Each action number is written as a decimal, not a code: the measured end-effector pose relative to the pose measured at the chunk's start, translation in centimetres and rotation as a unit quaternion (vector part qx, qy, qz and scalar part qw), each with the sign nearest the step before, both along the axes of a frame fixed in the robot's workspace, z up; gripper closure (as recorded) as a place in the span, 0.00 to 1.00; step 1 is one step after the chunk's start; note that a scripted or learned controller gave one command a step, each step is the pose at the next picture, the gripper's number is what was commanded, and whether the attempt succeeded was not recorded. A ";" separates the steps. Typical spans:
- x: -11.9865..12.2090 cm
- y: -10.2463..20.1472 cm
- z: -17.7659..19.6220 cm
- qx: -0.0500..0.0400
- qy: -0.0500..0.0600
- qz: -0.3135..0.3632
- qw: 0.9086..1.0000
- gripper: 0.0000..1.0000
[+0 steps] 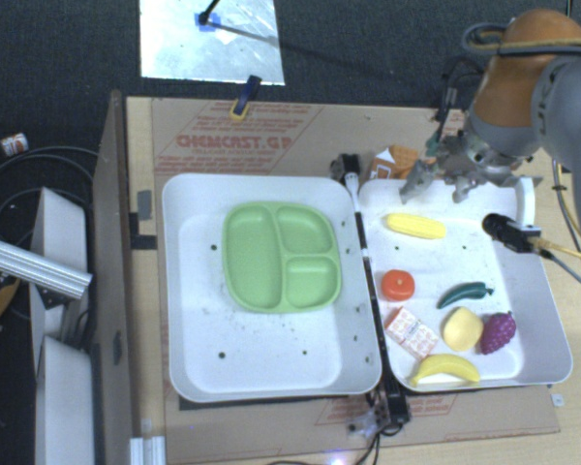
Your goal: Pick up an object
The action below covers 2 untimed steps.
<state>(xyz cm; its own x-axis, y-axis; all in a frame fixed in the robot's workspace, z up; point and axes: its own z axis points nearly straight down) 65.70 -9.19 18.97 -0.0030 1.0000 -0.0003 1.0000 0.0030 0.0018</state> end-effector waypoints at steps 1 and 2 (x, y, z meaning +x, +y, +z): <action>1.1 -1.4 -9.0 0.000 0.002 -0.001 1.000 0.00; 1.2 -1.9 -10.5 0.000 0.000 -0.001 1.000 0.00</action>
<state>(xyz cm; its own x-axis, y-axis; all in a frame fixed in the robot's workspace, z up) 66.89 -11.08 8.44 -0.0010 1.0000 -0.0012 1.0000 0.0010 0.0014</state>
